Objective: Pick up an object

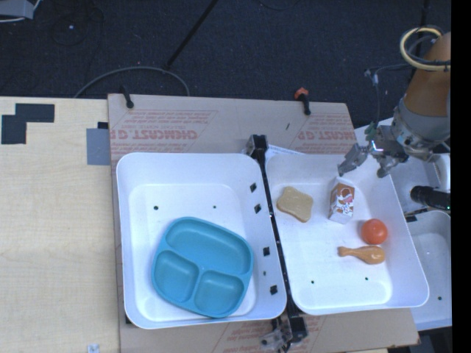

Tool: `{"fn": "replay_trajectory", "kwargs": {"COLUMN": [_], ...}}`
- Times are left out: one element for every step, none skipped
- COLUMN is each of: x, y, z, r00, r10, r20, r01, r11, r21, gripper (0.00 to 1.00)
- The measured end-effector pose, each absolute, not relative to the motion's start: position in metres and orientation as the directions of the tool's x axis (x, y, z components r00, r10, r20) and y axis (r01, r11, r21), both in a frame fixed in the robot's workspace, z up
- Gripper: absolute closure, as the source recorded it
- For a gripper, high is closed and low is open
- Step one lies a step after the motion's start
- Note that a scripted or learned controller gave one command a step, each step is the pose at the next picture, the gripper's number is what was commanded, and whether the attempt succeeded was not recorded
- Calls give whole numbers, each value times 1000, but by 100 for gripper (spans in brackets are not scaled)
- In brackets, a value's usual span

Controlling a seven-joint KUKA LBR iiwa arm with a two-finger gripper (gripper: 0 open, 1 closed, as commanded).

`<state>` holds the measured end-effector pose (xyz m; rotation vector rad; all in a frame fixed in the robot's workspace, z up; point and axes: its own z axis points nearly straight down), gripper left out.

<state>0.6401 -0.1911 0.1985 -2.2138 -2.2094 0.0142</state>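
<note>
Jaws (370,161) spread — carton (341,201) just below-left.

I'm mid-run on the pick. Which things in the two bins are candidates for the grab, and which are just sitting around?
Pick candidates, all in the right bin:
- small carton, nearest the open gripper
- tan bread slice
- orange ball
- drumstick toy

Just lying about:
- blue divided plate in the left bin
- cardboard sheet under the bins
- clamps at the cardboard's far edge
</note>
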Motion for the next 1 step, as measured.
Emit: {"fn": "replay_trajectory", "kwargs": {"x": [643], "y": [-191], "z": [208], "r00": [0], "r10": [1000], "r20": [1], "r01": [1000], "r11": [0], "r21": [-2], "gripper": [0]}}
